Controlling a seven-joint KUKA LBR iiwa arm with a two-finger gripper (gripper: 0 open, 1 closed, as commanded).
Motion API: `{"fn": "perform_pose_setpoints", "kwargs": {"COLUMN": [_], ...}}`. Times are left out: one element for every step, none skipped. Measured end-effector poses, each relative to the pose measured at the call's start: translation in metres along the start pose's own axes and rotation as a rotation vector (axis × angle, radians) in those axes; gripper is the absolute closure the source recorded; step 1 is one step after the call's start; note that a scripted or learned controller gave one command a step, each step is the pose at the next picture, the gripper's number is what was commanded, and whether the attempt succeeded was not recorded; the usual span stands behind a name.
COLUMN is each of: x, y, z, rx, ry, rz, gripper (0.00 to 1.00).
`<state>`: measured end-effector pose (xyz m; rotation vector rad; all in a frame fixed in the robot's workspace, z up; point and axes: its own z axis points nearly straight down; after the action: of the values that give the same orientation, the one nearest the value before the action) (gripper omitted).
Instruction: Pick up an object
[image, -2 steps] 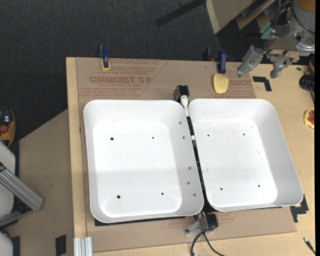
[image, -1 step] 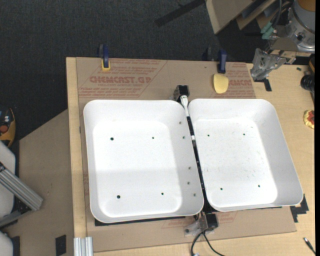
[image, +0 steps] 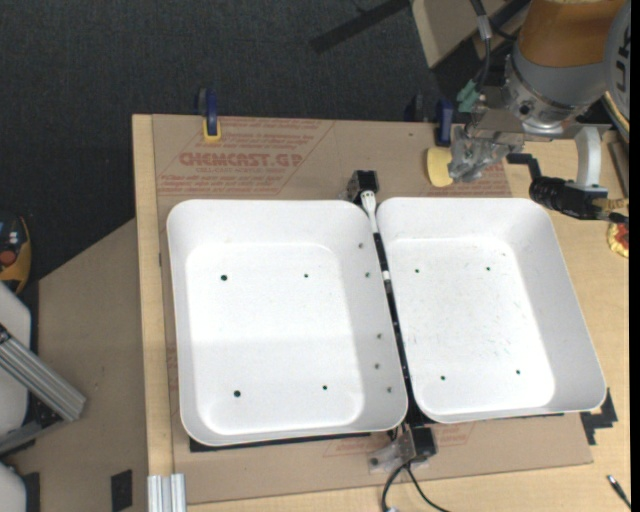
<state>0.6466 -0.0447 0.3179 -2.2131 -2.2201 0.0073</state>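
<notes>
A small pale yellow object, rounded and soft-edged, lies on the brown board at the far edge of the bench, just outside the back rim of the right-hand bin, near that bin's far left corner. It is the only loose item visible that the arm could lift. The claw hangs just beside it, on the side toward the arm, which reaches in from the right; its metal tip appears to touch or overlap the object's edge, but the view is too small and cluttered to tell whether it has contact. The object is not seen between any gripping surfaces, so it should be read as resting on the board, not held, and I cannot tell whether the claw is wide or narrow. The relation that matters for the coming move: the object lies a short way to the camera view's left of the claw, at nearly the same depth on the bench, so a small sideways shift away from the arm's base would likely centre the claw over it. The object looks slightly taller than wide in this slanted view, but its long axis is uncertain. Above the claw, the arm's grey wrist and orange band fill the top right corner. The left-hand bin sits beside the right one, the two joined by a dark strip. A blue and yellow clamp holds the board's far left edge.
</notes>
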Motion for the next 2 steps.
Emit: {"fn": "perform_pose_setpoints", "kwargs": {"x": [0.008,0.070], "y": [-0.042,-0.015], "z": [-0.032,0.049], "rx": [-0.007,0.000], "ry": [0.000,0.000], "rz": [0.002,-0.003], "gripper": [1.00,1.00]}}
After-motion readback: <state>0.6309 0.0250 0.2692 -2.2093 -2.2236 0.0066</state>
